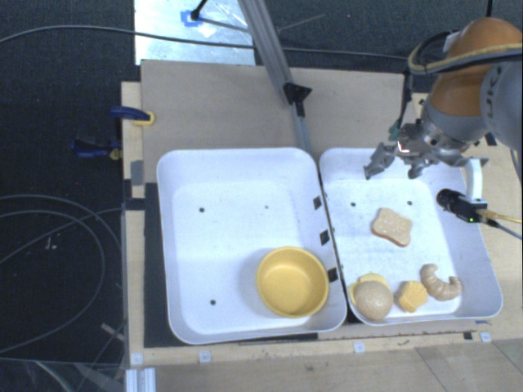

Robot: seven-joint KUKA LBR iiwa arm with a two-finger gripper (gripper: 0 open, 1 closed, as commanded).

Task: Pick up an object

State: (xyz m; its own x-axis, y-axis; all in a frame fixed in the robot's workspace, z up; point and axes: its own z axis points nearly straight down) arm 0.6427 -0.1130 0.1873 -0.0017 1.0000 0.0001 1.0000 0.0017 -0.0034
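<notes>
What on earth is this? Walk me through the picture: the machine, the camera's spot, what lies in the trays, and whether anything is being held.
This is a robot arm, grey with an orange band, reaching in from the right. At its tip is a gripper, a two-fingered claw whose fingers are spread, with nothing between them. The single camera is fixed above the bench, looking down at a slant. Two shallow white trays sit side by side. The left tray holds a yellow bowl. The right tray holds what look like toy foods: a slice of toast, a croissant, a yellow wedge and a round bun. The gripper hovers above the right tray's far end.
</notes>
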